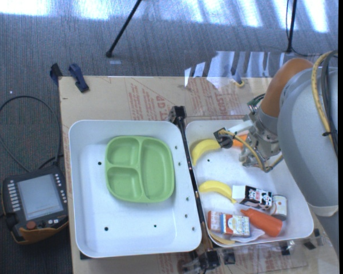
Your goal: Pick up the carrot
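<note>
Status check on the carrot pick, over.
Two-finger gripper down at right white bin's far end, fingers unclear. Orange carrot lies at near end, well apart, untouched. Cow-print milk carton and red-white carton crowd it.

Divided plate (140, 168) in left bin (85, 221), bananas (201, 149), cartons (229, 223) in right bin (299, 213) — carrot (263, 221) between cartons

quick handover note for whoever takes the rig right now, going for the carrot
Gripper: over the upper part of the right bin; fingers hard to make out.
Carrot: a bit of orange shows beside the gripper, near a banana; a grasp is not confirmed.
Left bin holds the green plate.
Done: the approach.
Left: grip and lift the carrot.
</note>
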Available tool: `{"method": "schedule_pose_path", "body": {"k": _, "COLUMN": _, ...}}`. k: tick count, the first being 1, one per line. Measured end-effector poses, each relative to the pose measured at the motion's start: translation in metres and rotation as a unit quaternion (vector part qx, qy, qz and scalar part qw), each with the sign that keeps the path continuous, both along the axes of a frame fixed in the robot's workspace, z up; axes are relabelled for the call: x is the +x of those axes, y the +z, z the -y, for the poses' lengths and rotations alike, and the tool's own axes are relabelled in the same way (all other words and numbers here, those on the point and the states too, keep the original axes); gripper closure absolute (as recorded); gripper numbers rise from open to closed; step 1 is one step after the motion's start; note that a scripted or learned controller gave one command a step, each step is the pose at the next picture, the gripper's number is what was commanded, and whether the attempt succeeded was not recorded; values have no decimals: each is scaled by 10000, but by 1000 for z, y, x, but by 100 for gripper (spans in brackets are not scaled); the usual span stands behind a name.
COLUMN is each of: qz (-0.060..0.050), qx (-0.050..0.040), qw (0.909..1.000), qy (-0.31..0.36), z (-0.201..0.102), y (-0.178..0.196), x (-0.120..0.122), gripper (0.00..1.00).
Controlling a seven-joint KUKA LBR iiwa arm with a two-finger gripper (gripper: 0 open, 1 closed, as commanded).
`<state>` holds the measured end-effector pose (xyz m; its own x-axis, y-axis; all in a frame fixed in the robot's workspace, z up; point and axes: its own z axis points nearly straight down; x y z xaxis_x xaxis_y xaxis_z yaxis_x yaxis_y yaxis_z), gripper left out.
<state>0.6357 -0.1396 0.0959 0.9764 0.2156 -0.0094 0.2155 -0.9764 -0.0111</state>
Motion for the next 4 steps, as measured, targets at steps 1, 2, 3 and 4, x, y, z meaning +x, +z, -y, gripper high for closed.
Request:
{"method": "schedule_pose_path", "body": {"k": 1, "qz": -5, "qx": 3, "qw": 10000, "qy": 11, "z": -1, "y": -1, "x": 0, "gripper": 0}}
{"method": "schedule_pose_path", "body": {"k": 2, "qz": 24, "qx": -19, "qw": 10000, "qy": -44, "z": -3, "y": -9, "x": 3, "gripper": 0}}
{"method": "schedule_pose_path", "body": {"k": 3, "qz": 20, "qx": -15, "qw": 10000, "qy": -74, "z": -34, "y": -9, "x": 2, "gripper": 0}}
{"method": "schedule_pose_path", "body": {"k": 4, "qz": 2, "qx": -7, "qw": 10000, "qy": 72, "z": -50, "y": -10, "x": -80, "gripper": 0}}
